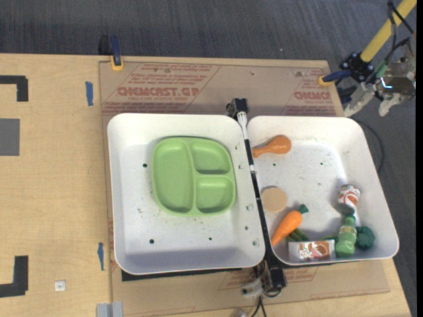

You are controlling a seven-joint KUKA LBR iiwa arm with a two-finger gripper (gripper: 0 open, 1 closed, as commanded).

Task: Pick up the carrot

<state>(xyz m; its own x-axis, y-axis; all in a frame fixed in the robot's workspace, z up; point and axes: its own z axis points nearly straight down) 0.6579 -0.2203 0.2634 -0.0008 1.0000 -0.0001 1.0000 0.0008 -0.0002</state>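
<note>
Approach step judged not yet started; nothing is gripped. The carrot (288,224) lies in the right bin (317,127), near its front-left corner, tip toward the divider, just beside a round tan disc (273,199). The gripper (386,88) sits well apart, beyond the bin's far right corner; its state cannot be told. Next move needs a reach across the bin and a descent over the carrot.

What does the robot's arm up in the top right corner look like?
The end effector is a small cluster of pale grey and white parts, with thin dark cables looping around it. A yellow bar slants up from it toward the corner.
</note>
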